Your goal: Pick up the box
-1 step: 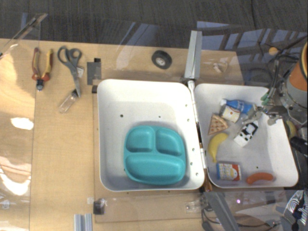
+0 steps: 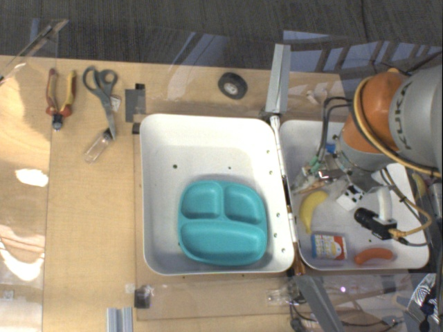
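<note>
The arm [image 2: 405,120] reaches over the right bin [image 2: 299,138], its gripper [image 2: 325,175] low above the bin floor near a banana [image 2: 312,209]; the box [image 2: 327,246] lies near the front wall beside a sausage [image 2: 374,256]; the left bin [image 2: 208,140] holds a teal divided tray [image 2: 223,221]; scissors [image 2: 104,95], pliers [image 2: 59,97] and a tape roll [image 2: 233,85] lie on the bench [image 2: 90,241].

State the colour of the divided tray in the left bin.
Teal, seen clearly in the camera view: tray, left bin.
</note>
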Action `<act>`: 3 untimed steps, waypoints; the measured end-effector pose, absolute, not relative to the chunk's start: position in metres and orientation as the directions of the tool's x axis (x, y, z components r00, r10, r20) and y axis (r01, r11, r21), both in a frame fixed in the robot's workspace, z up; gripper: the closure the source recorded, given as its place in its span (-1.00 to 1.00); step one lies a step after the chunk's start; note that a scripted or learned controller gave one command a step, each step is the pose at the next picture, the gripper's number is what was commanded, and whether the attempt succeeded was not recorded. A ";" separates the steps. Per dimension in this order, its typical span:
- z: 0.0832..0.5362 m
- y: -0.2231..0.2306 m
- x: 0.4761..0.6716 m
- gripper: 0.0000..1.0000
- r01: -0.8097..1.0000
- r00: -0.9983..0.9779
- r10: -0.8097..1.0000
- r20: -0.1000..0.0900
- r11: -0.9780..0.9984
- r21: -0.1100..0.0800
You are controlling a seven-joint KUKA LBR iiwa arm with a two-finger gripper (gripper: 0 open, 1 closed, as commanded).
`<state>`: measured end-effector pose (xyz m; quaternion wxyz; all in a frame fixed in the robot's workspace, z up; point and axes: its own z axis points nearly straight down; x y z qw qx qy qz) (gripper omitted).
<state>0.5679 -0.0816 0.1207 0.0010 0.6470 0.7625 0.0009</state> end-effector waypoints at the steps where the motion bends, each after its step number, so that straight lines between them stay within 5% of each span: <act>1: 0.088 -0.127 0.634 -1.00 0.929 -0.370 0.929 0.001 0.370 -0.003; 2: 0.090 -0.094 0.576 -1.00 0.915 -0.403 0.915 -0.009 0.403 0.011; 3: 0.089 -0.092 0.615 -1.00 0.989 -0.145 0.989 -0.002 0.145 0.010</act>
